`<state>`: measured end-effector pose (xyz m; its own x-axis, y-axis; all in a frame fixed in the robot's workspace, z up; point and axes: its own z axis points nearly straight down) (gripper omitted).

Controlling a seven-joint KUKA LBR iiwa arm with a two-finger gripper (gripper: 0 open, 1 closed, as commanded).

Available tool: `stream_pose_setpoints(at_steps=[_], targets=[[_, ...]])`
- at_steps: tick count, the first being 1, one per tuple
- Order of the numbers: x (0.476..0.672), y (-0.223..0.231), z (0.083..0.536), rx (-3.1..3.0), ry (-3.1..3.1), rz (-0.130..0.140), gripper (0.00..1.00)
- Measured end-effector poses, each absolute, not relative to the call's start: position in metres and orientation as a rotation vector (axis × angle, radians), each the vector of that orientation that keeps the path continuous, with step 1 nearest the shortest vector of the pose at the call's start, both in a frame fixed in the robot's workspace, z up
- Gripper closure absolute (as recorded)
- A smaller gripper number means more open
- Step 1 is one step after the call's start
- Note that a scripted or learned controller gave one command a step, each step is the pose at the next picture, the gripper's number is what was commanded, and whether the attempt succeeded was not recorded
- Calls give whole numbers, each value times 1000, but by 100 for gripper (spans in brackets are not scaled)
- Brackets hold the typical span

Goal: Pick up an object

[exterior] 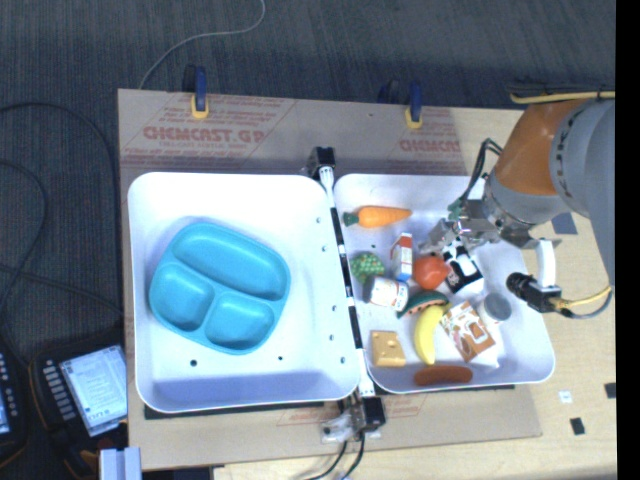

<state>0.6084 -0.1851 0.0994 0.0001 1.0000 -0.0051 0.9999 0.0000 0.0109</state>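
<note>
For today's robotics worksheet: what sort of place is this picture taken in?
Probably a robotics lab test bench: a robot arm reaches over two white bins, toy food like a carrot fills one, and clamps pin the board down.

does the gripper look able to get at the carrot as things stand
Probably yes. The carrot lies alone at the far end of the right bin, nothing on top of it, apart from the pile. The gripper sits in the same bin, just to its right.
</note>
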Motion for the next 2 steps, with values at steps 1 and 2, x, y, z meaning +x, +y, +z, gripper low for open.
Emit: stream_pose_setpoints(at_steps=[1, 2], targets=[[564, -133, 190, 2219, 2222, 1, 100], [512, -77, 184, 2221, 2224, -2, 100]])
